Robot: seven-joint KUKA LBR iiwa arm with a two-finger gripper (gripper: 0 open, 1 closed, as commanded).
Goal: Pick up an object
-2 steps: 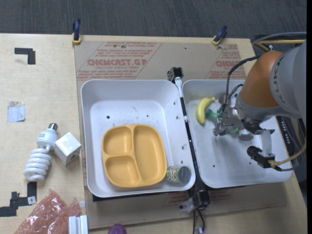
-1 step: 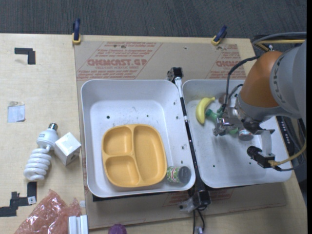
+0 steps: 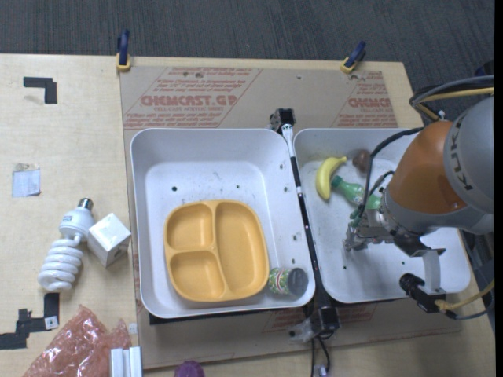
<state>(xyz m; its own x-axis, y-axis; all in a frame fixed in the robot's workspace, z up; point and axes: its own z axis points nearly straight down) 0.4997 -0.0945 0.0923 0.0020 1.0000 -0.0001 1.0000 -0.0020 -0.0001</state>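
Arm (image 3: 440,175) is covering much of the right bin (image 3: 330,285), wrist low over the floor at centre right. Gripper (image 3: 357,238) is hanging above bare white plastic; whether it is open or closed cannot be told, and nothing is showing in it. Risk: closing on nothing, since the banana (image 3: 330,177) and green object (image 3: 348,188) are lying above it, near but apart. Left bin (image 3: 149,171) is carrying a yellow divided plate (image 3: 216,250) and a small jar (image 3: 287,281) at lower right. A spiral bulb (image 3: 64,251) is lying far left.
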